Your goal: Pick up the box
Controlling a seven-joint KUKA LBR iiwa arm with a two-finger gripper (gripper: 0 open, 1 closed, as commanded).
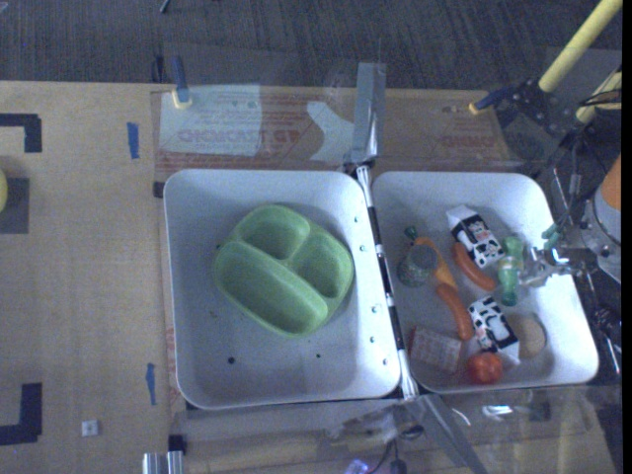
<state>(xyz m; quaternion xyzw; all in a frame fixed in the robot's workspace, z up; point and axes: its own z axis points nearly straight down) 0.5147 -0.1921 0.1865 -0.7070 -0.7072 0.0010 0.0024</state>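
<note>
My gripper (534,265) hangs over the right-hand side of the right bin (464,182), pointing toward the view's left. I cannot tell whether it is spread or pressed together; the metal at its tip is small and blurred. Just at its left tip stands a small green object (509,273), touching it or very nearly so, and I cannot make out whether it is gripped.

A little further left of my gripper lies a long orange piece (473,268), and up-left of my gripper a cow-patterned carton (476,237) rests against that piece's upper end. Down-left of my gripper lies a second cow-patterned carton (491,324), with a beige rounded lump (532,335) beside it, straight below my gripper. A shorter orange piece (454,310) lies to the left of that second carton.

The box (434,349), flat and pinkish, lies well apart from my gripper, down and to the left, near the bin's lower left corner. The second carton and the shorter orange piece lie between it and me. A red round fruit (484,367) sits just beside the box. Nothing of mine touches the box.

Further left of my gripper, a grey round object (422,264) sits near the bin's left wall.

Farthest from my gripper, across the divide, the left bin (174,265) bears a green compartment tray (284,268).
</note>
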